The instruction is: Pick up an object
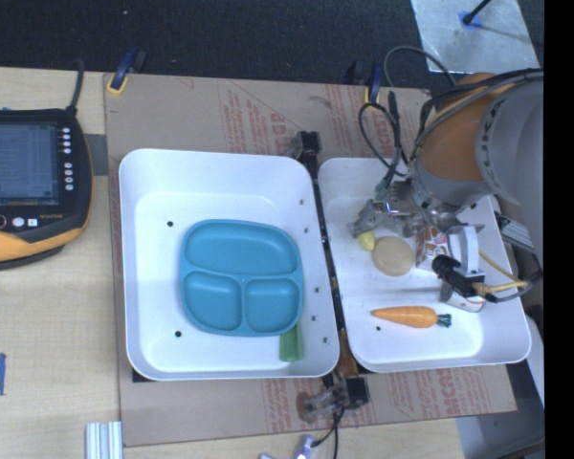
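Leftmost, a control tablet [24, 185] lies on the surface, its screen text too small to read. Next, the left bin [139, 256] holds a blue divided plate [241, 277] and a green block [291, 344]. Red printing on the cardboard [239, 113] is illegible. My pincer [402, 213] hangs low in the right bin [497, 347] over a beige ball [393, 255]; its opening I cannot tell. A carrot [407, 317] lies nearer the front.

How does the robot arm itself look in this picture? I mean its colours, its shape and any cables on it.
The arm is thick and rounded, grey, with a broad orange band above the wrist. Thin black cables loop beside it and run down toward the wrist. Below the band sits the gripper, a small assembly of bare silver metal and dark parts.
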Available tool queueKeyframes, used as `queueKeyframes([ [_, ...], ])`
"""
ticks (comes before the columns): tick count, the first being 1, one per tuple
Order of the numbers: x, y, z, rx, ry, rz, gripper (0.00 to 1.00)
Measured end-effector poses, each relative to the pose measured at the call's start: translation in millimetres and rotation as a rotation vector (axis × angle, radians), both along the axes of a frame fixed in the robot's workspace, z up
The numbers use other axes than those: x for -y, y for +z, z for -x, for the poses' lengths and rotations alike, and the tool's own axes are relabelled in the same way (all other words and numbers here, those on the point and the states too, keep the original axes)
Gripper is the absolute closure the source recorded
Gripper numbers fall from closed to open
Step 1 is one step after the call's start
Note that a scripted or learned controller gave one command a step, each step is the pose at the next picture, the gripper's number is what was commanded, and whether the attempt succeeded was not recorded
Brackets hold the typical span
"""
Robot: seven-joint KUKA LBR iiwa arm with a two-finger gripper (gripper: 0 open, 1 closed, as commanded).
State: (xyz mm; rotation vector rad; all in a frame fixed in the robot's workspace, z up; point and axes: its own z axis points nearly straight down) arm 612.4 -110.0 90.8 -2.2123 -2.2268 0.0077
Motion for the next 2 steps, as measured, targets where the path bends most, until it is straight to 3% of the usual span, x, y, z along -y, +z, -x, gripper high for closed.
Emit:
queueKeyframes([
  [1, 1.1, 11.1, -0.6, 0.000, 0.003, 0.002, 1.00],
  [2, -54.3, 101.8, 22.3, 0.003, 0.000, -0.002, 1.00],
])
